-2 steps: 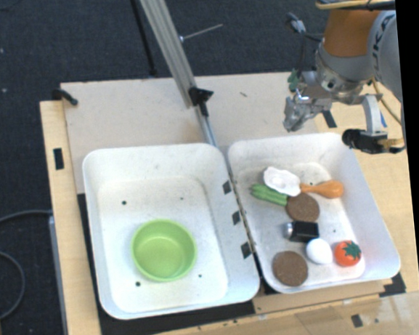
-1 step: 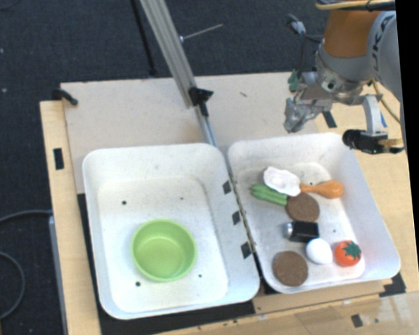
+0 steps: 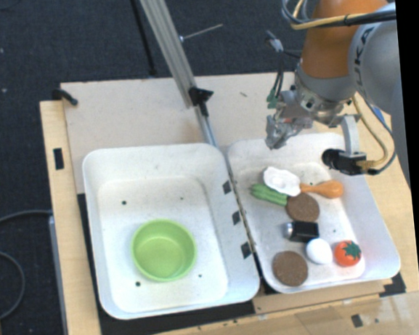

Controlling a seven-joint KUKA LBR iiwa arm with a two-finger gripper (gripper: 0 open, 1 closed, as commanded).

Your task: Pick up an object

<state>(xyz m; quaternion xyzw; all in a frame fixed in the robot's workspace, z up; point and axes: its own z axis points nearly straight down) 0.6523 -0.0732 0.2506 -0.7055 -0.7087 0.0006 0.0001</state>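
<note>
**Camera view.** A pale tabletop [image 3: 125, 116] carries two shallow white bins whose inner rims meet down the middle. A slanted metal post [image 3: 170, 46] comes down to the far end of that seam.

The left bin [image 3: 97, 173] holds one thing, a green bowl [image 3: 163, 249]. It stands upright in the near half, with bare floor open all round it and well clear of every rim.

The right bin [image 3: 382, 246] holds the candidates for picking, grouped in its middle and near part:
- A white crumpled piece [image 3: 281, 180] lies on the far end of a green stalk-like piece [image 3: 267, 193].
- An orange piece [image 3: 325, 188] lies just to the right of the white piece.
- A brown disc [image 3: 302, 208] sits just beside the stalk's near end.
- A small black item [image 3: 302, 229] touches the disc's near edge; any print on it is too small to read.
- A second brown disc [image 3: 290, 268], a white ball [image 3: 319, 251] and a red fruit [image 3: 347, 253] form a row close to the near rim.

The end effector [image 3: 277, 137] hangs from the grey and orange arm over the right bin's far-left corner, close to the seam. It is apart from every object, the white crumpled piece being nearest. From this slant I cannot tell whether it is wide or narrow. A bare strip of bin floor lies open between it and the group.
</note>
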